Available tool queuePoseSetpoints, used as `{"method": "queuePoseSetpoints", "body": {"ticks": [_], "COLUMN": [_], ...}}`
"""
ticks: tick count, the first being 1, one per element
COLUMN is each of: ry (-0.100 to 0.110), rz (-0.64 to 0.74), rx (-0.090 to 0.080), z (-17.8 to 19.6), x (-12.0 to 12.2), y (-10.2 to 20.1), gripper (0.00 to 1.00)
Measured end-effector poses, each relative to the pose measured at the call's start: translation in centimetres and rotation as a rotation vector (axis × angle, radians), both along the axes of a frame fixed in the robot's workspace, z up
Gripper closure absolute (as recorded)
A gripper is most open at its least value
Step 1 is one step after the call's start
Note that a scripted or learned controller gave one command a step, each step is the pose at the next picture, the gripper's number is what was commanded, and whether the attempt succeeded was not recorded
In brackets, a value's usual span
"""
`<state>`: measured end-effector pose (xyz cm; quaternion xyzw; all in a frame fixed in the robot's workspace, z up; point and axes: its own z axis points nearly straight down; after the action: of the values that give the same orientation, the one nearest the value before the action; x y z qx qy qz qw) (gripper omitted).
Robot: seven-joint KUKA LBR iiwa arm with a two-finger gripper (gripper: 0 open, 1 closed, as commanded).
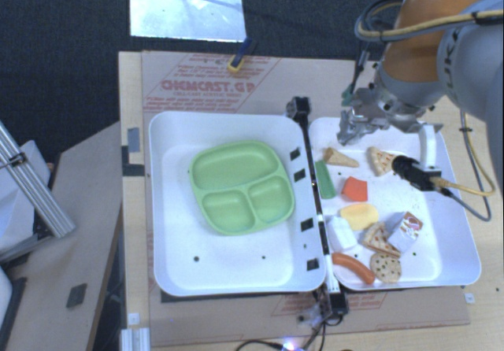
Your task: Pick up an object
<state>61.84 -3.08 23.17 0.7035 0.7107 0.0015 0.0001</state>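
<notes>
Grey gripper [349, 134] above right bin [453, 184] far edge; finger gap can't tell, nothing seen held.

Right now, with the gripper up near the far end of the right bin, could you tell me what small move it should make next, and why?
Probably a short descent toward the tan wedge-shaped piece. The gripper hangs just above and beyond it, in the right bin, with nothing visibly held. The wedge lies apart from the green stick and the orange block, so it looks like the easiest pick.
</notes>
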Motion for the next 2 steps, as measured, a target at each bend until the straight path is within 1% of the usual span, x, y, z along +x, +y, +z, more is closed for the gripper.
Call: {"method": "queuePoseSetpoints", "body": {"ticks": [1, 2], "ry": [0.0, -0.001], "rz": [0.0, -0.001], "rx": [0.0, -0.001], "z": [0.3, -1.2], "x": [0.5, 3.0], "y": [5.4, 10.1], "gripper": [1.0, 1.0]}}
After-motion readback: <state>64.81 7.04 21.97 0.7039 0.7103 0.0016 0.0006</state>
